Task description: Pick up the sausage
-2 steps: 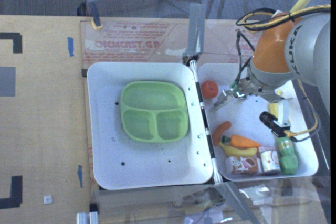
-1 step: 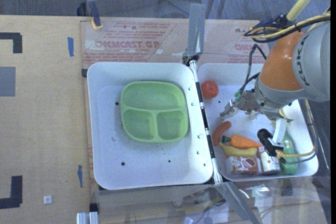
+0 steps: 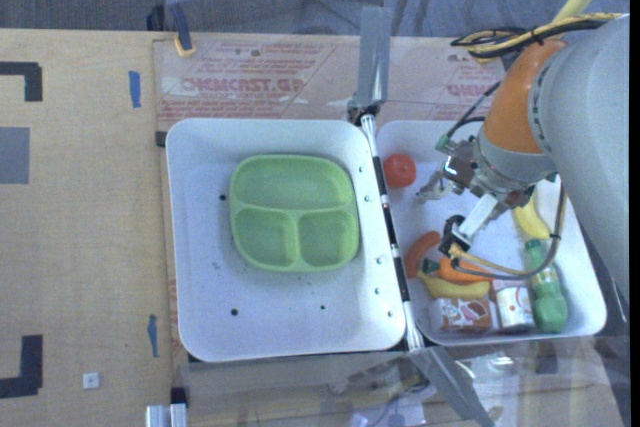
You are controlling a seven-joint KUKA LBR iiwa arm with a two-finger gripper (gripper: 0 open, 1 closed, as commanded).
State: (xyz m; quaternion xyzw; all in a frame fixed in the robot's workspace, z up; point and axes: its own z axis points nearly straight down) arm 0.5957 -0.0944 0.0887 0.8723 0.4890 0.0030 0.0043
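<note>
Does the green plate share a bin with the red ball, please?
No, the green plate lies in the left bin, the red ball in the right bin.

Two bins (image 3: 200,300), one plate (image 3: 295,213), one tomato (image 3: 400,169) (red)

My arm (image 3: 585,105) is grey with an orange band. The left bin (image 3: 200,295) is white and bears a lime-green divided plate (image 3: 295,212). The white right bin (image 3: 420,143) shows a red tomato (image 3: 400,169), yellow banana (image 3: 457,286), green bottle (image 3: 548,303) and red-and-white carton (image 3: 465,314).

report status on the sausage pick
Gripper over right bin. Sausage not told apart in the pile. Tomato, banana close by.
</note>
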